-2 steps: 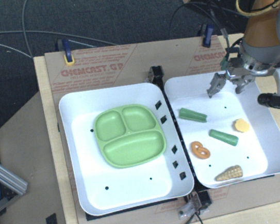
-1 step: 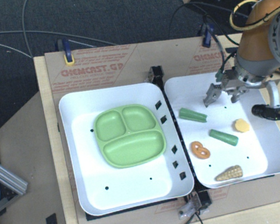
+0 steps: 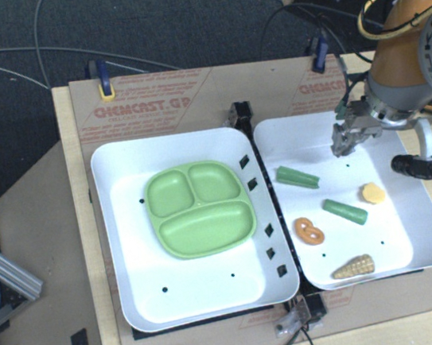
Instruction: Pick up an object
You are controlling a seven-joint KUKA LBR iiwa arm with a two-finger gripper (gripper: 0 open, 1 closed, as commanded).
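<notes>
In the right shallow white bin [image 3: 420, 246] lie two green cylinders [image 3: 296, 177] [image 3: 344, 211], a small yellow round piece [image 3: 373, 193], an orange pretzel-shaped toy [image 3: 309, 231] and a tan ridged cone [image 3: 353, 268] at the near edge. The pincer [image 3: 343, 143] hangs over the bin's far part, above the objects, pinching nothing. The left white bin [image 3: 137, 292] holds a green divided plate [image 3: 200, 208].

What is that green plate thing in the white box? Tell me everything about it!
The green plate is a light green divided tray, plastic by its look, with rounded corners and three sections: two small ones at the far side, one long one nearer the camera. It lies flat, slightly turned, on the floor of the left bin. Its sections hold nothing.
</notes>
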